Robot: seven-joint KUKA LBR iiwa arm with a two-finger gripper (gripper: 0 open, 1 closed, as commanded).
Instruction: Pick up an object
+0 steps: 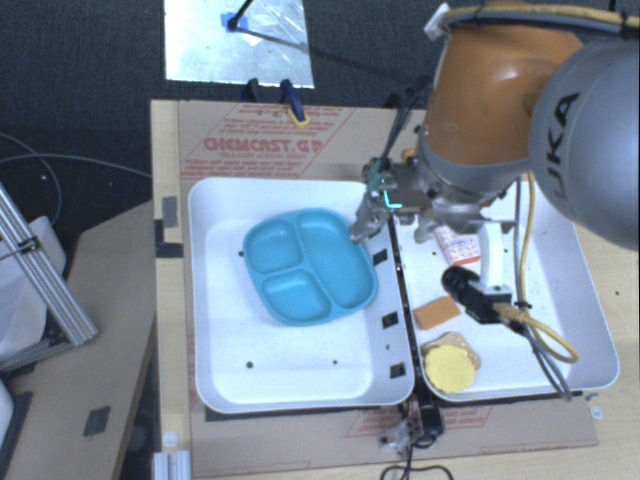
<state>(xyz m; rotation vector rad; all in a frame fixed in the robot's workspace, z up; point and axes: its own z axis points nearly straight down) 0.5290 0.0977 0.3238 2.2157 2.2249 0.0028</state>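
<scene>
The gripper (pixel 366 218) hangs at the blue tray's (pixel 308 266) upper right rim; its grip cannot be told

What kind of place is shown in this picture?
Probably a robotics lab test bench: a grey and orange robot arm reaches over two white bins, one holding a blue divided plate, standing on cardboard.

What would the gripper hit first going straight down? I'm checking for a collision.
Probably the right rim of the blue three-compartment plastic plate, which lies just below the gripper in the left white bin; depth is unclear.
</scene>
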